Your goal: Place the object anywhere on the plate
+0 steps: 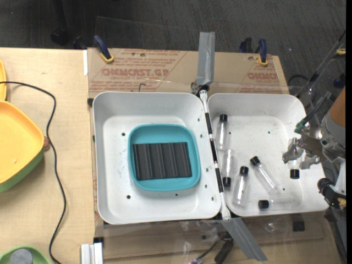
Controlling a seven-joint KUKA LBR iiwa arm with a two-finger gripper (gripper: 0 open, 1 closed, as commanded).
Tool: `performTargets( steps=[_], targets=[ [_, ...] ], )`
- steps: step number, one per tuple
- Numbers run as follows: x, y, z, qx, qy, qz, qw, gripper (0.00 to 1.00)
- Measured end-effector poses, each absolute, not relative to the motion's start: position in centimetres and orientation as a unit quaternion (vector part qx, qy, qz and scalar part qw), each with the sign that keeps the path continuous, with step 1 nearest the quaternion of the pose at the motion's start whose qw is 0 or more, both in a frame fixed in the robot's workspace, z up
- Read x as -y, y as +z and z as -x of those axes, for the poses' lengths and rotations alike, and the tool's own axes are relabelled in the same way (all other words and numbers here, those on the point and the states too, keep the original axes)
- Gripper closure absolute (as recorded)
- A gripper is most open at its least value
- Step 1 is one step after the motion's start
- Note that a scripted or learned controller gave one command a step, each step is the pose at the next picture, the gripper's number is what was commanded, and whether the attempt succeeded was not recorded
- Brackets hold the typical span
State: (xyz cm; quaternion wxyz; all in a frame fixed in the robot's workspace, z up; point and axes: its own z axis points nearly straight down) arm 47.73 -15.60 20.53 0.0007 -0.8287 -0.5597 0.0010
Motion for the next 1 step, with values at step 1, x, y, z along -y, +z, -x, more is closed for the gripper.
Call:
performTargets(
  steps=[1],
  targets=[
    [15.61,20.54,-47.74,0.56,0.001,0.829,0.001,0.0]
  ],
)
